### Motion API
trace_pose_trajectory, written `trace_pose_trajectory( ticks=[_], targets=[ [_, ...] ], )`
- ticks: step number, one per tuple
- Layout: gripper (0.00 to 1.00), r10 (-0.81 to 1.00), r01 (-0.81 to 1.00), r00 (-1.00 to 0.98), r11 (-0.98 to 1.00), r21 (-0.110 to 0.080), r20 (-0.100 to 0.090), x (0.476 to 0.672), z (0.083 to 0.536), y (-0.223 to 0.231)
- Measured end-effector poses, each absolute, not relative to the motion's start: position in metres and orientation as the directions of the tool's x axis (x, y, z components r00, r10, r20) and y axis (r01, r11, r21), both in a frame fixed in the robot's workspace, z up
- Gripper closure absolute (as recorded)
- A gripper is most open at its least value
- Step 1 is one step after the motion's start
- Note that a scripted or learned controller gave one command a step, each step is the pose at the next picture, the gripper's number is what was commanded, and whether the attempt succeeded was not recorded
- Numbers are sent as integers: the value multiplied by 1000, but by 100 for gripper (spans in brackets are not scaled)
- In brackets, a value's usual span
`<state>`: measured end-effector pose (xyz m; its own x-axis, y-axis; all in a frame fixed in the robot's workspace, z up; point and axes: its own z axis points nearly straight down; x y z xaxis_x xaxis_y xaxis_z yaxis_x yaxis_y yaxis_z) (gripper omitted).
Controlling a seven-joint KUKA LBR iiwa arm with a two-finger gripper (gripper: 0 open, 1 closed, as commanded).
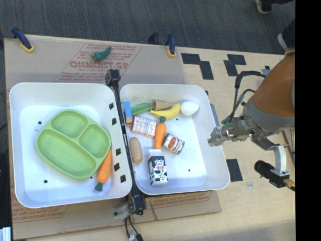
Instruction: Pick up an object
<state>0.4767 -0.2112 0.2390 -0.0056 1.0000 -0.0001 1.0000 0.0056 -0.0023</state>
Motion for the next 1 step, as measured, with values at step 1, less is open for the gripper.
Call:
trace_pose_trajectory(
  ticks=[1],
  targets=[
    [100,1000,1000,-6,6,3,-2,478,253,-212]
  ],
)
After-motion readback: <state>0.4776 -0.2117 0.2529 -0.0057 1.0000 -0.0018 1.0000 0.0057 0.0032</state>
